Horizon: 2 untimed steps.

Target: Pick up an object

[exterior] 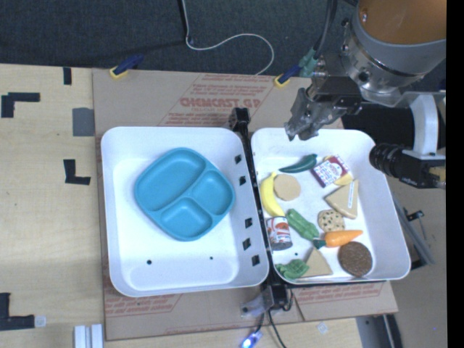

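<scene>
My gripper [303,127] hangs over the far edge of the right bin [383,194], above its back left corner. Nothing shows between its fingers. Below it in that bin lie toy foods: a green pepper [298,164], a purple packet [329,170], a banana [270,195], a round cracker [287,188], a cheese wedge [344,199], a green pickle [302,223], a carrot [341,237], a small can [280,233] and a brown cookie [355,258].
The left bin [123,259] holds a blue sectioned plate [184,193]. A black clip divider [247,194] runs between the bins. A white cable [217,46] loops over the dark backdrop behind the cardboard base. A black cylinder [395,163] juts in at the right.
</scene>
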Each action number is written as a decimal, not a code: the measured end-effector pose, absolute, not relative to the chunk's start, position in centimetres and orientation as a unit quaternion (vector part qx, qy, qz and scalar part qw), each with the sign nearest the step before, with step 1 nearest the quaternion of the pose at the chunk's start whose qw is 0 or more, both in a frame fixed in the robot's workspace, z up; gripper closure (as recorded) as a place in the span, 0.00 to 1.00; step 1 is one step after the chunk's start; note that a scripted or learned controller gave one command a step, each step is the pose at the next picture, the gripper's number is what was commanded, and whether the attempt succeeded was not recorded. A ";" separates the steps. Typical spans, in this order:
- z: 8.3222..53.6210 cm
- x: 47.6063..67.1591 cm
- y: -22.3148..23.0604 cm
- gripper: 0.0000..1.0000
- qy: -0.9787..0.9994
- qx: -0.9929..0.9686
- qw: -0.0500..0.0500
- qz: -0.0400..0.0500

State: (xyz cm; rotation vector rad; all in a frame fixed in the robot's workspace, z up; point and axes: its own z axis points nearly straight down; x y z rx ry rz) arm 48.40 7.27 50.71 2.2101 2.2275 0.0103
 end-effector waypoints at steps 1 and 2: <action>51.5 48.4 9.8 1.00 0.709 0.706 0.000 0.000; 53.6 48.4 14.0 1.00 0.709 0.705 0.000 0.001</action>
